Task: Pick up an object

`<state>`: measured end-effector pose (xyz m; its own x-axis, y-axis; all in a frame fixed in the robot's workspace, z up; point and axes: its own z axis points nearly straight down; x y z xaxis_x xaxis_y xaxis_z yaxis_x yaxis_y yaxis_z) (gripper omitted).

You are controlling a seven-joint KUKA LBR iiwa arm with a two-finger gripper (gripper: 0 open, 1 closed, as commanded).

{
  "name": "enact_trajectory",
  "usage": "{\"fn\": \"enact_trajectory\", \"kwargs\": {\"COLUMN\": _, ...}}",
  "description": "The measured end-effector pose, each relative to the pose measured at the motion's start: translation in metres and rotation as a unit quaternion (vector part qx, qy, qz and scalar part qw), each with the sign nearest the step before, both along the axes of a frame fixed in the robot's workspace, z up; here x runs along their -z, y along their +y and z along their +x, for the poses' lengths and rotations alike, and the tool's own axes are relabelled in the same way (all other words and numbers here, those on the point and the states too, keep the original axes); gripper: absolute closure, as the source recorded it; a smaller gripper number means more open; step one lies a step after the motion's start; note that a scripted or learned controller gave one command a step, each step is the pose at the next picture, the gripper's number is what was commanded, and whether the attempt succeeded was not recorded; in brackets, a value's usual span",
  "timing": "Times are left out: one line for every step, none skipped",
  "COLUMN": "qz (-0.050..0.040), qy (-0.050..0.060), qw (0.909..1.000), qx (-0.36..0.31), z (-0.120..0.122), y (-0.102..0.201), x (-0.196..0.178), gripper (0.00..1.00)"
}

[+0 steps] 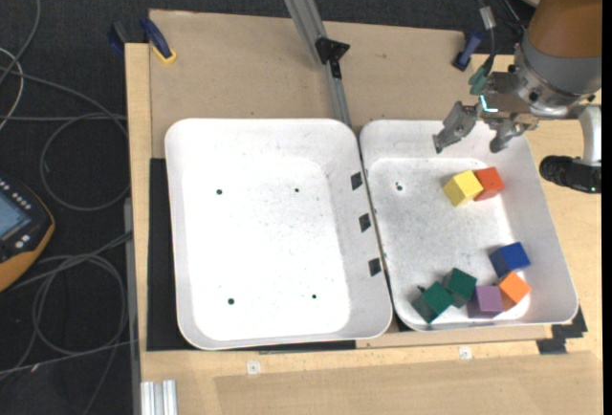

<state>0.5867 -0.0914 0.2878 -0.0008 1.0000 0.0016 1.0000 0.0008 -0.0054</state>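
Observation:
My gripper (476,132) hangs open over the far edge of the right bin (421,212), its two fingers spread wide with nothing between them. Just below it lie a yellow block (463,187) and an orange-red block (489,182), touching each other. At the bin's near end sit a blue block (510,257), an orange block (514,287), a purple block (488,299) and two dark green blocks (448,293), bunched together.
The left bin (191,212) lies beside the right one, joined by black clips. A slanted metal rail (306,11) runs down to the gap between the bins. Cables lie on the floor at left.

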Motion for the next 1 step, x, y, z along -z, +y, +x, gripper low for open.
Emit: {"fn": "enact_trajectory", "kwargs": {"qz": -0.0004, "qy": -0.002, "qw": 1.0, "qx": 0.0, "z": 0.0007, "y": -0.0001, "x": -0.0024, "gripper": 0.0}}
